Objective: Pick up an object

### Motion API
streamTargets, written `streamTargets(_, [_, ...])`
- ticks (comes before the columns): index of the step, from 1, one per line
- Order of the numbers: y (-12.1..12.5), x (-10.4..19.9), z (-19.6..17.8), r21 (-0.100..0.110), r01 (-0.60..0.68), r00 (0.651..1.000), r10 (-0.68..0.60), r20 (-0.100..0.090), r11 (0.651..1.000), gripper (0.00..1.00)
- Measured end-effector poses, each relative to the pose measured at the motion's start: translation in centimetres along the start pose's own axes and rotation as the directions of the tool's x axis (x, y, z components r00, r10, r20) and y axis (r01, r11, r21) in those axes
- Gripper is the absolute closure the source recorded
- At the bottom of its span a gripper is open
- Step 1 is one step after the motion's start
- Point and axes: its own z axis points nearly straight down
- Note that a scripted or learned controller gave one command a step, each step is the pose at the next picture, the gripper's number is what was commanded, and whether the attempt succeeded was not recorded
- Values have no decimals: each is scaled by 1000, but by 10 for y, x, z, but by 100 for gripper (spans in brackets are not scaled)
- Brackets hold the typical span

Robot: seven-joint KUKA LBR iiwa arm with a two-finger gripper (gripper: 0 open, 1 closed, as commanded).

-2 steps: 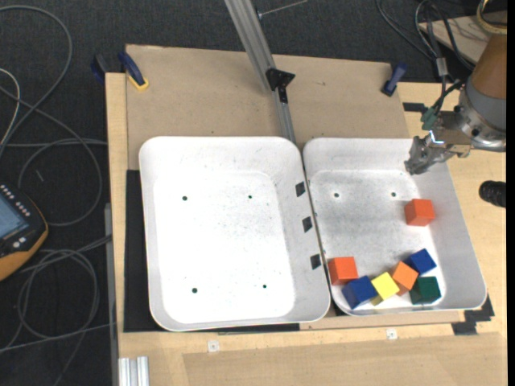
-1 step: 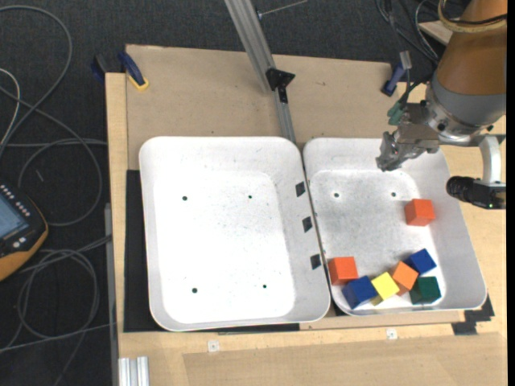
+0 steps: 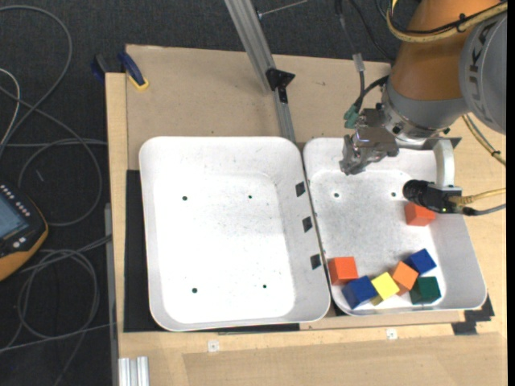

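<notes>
near edge first: we see the counter (image 3: 241, 360) as light wood with a metal bracket (image 3: 133, 372) at its front left corner. two white bins sit side by side on it. the left bin (image 3: 161, 215) has bare speckled floor with four small dark dots. the right bin (image 3: 322, 215) carries all the blocks.

along the right bin's near wall we have a cluster: blue block (image 3: 360, 290), yellow block (image 3: 385, 285), orange block (image 3: 405, 276), green block (image 3: 426, 289), second blue block (image 3: 421, 260), all touching or just beside each other. a red-orange block (image 3: 344, 268) sits just left of the cluster, near the divider between bins. further back, another red-orange block (image 3: 419, 213) lies alone near the right wall, just beside a black cylindrical fitting (image 3: 420, 191) with a cable.

the gripper (image 3: 352, 166) hangs over the far left part of the right bin, well apart from every block. nothing between the jaws; we cannot tell if they are spread or closed from this angle.

behind that: orange band of the arm (image 3: 438, 39), a slanted aluminium post (image 3: 253, 47), a blue and yellow tool (image 3: 134, 71) at the counter's far left corner. off the counter on the left, loose cables (image 3: 40, 135) on the floor and a handheld pendant (image 3: 16, 223).
</notes>
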Motion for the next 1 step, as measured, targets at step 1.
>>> streamTargets(1, [3,46,20,3,-2,1000,2,1,1000,100])
